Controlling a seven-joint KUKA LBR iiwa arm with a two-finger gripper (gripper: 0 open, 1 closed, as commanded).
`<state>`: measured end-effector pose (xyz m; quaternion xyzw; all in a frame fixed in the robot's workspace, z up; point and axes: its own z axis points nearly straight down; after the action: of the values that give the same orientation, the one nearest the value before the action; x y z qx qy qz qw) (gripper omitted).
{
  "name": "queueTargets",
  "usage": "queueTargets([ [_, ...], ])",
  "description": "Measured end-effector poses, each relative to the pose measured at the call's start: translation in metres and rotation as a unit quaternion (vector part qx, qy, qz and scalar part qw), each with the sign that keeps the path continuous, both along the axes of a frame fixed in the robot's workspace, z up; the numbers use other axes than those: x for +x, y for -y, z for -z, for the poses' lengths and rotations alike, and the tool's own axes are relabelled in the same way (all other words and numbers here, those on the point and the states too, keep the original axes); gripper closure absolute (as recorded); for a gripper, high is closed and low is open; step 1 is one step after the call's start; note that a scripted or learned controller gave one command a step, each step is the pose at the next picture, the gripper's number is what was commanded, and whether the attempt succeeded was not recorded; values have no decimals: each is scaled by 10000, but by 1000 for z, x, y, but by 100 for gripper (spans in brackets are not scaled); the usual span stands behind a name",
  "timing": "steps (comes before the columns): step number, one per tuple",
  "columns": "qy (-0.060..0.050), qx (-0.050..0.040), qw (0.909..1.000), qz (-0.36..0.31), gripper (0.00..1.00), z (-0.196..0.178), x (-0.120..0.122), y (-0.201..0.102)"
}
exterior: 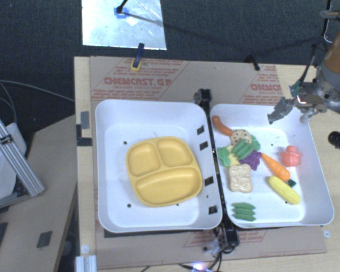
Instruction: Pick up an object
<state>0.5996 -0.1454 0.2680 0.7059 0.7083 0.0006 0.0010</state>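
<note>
Toy foods, bright plastic, clustered in right white bin.

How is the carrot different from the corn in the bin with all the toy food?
The carrot is orange and tapers to a point, while the corn is yellow and stays thick to its blunt end. The carrot lies nearer the middle of the right bin; the corn lies closer to its front edge. Both are long toy vegetables lying flat, slanted the same way, side by side.
</note>
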Motion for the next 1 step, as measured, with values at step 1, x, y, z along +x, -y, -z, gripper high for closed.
queueTargets([
  [1,-49,21,10000,-25,0,108,-16,-50],
])
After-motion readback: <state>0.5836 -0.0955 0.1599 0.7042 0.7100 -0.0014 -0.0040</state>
